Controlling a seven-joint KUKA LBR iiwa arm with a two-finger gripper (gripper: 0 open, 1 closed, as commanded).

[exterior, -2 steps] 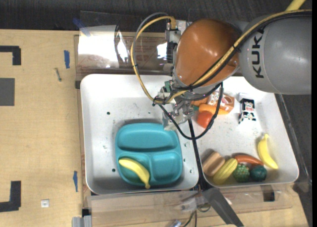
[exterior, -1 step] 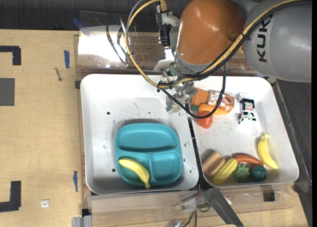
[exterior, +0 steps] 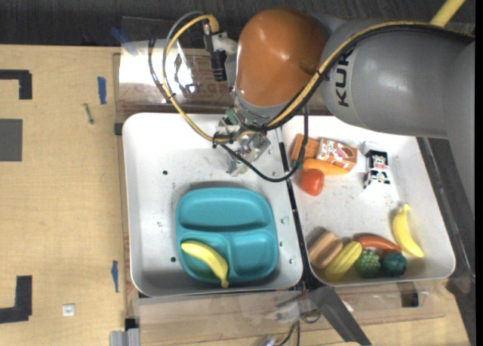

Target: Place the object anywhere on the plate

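plate (exterior: 226, 220): 1 | bananas: 1 on plate (exterior: 206, 259) | tool (exterior: 243, 143): state unclear

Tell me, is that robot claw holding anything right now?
Nothing shows in the gripper; it hangs over bare floor of the left bin. A banana already lies on the teal plate.

Two bananas (exterior: 205, 259) (exterior: 407, 233), one plate (exterior: 226, 233), two bins (exterior: 143, 186) (exterior: 430, 186), perhaps seven other toys.

One fixed camera looks down at a slant from above the counter (exterior: 53, 186), fairly near, taking in both white bins (exterior: 143, 186) side by side; the arm (exterior: 392, 80) enters from the right.
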